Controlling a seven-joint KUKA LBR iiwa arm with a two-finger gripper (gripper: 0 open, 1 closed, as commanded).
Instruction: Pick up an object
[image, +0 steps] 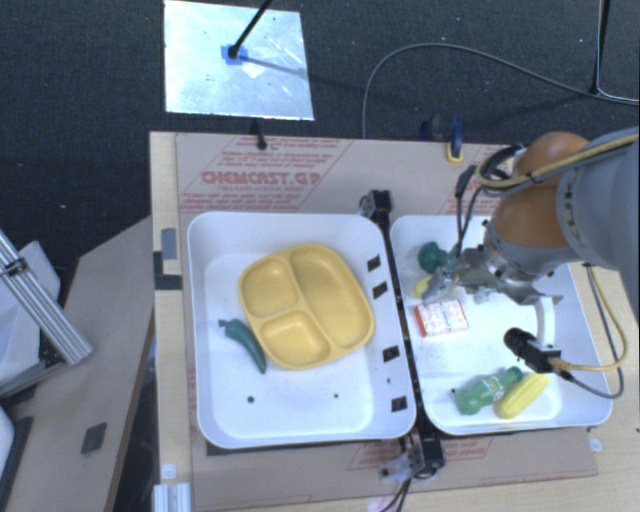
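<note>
Nearest, a green bottle (487, 391) and yellow corn (524, 395) lie touching; a grab there could catch both. Farther, the gripper (447, 281) hangs beside the red-white packet (441, 318); how open it is, I cannot tell

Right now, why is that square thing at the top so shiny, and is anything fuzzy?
In the camera view the silver sheet glares with reflected light, washing out its surface; the white bins look bright too; the yellow tray stays sharp, while the arm looks a little soft at its edges.
</note>
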